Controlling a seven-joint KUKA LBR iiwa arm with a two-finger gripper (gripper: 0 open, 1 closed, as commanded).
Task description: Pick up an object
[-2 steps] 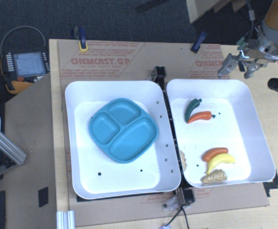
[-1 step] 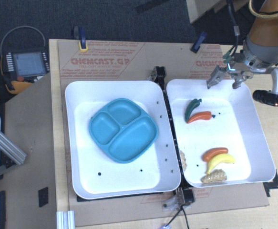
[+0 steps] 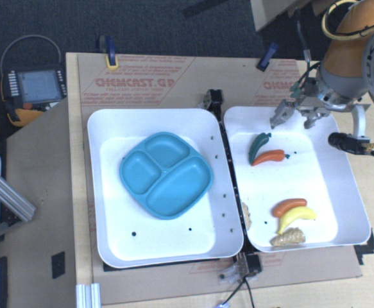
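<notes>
Gripper (image 3: 296, 114) sat at upper right of frame, over the far end of the right bin (image 3: 340, 191), w/ fingers spread wide and nothing between them; one tip pointed down-left at about the bin's back wall, the other sat a bit further right.

Nearest candidates: green pepper (image 3: 259, 145) and red pepper (image 3: 268, 157), both in the upper-left part of that bin, touching or nearly so. From the gripper they lay down and to the left in frame, near but not under it. Green one's long axis ran diagonal, upper right to lower left; red one's ran close to horizontal, slight rise to the right.

My read: next move needs a short shift down-left, then a drop, w/ the finger line turned across whichever long axis gets picked. Since the two peppers crowd each other, a finger could land on the wrong one.

Other items sat well apart at lower part of same bin: orange-red piece (image 3: 289, 205), banana (image 3: 296, 217), tan lump (image 3: 288, 237). Left bin (image 3: 110, 172) held a blue divided plate (image 3: 166, 183), mid frame.
</notes>
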